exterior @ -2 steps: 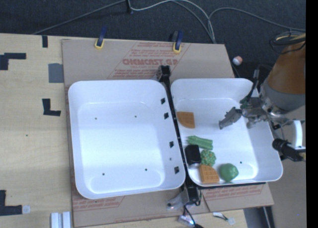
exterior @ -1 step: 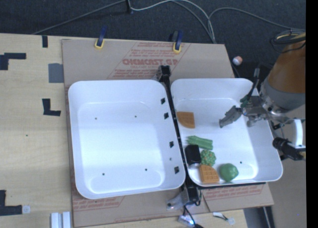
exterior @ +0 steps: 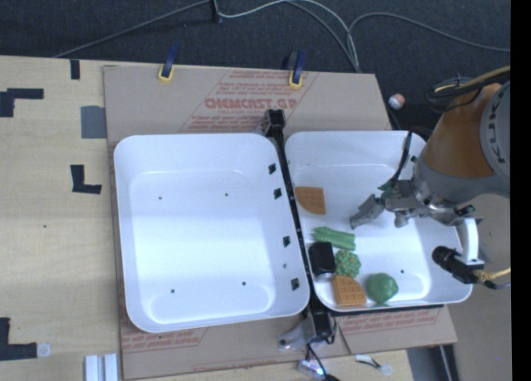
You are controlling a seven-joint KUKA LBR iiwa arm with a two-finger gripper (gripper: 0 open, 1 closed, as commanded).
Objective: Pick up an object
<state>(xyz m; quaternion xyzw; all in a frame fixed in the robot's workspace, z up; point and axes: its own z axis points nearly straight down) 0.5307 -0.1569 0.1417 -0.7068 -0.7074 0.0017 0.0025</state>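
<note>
1. You see the hand (exterior: 362, 215) low over the right bin (exterior: 357, 151), pointing left; whether it is spread or pressed together you cannot tell.
2. Nothing shows in its grip.
3. In the right bin you have: an orange square (exterior: 311, 199) near the divider; a green strip (exterior: 333, 237) below it; a black block (exterior: 322, 257); a green leafy piece (exterior: 348, 264); an orange waffle (exterior: 349, 291); a green ball (exterior: 382, 287).
4. The left bin (exterior: 199, 230) sits beside it on the surface (exterior: 41, 230).
</note>
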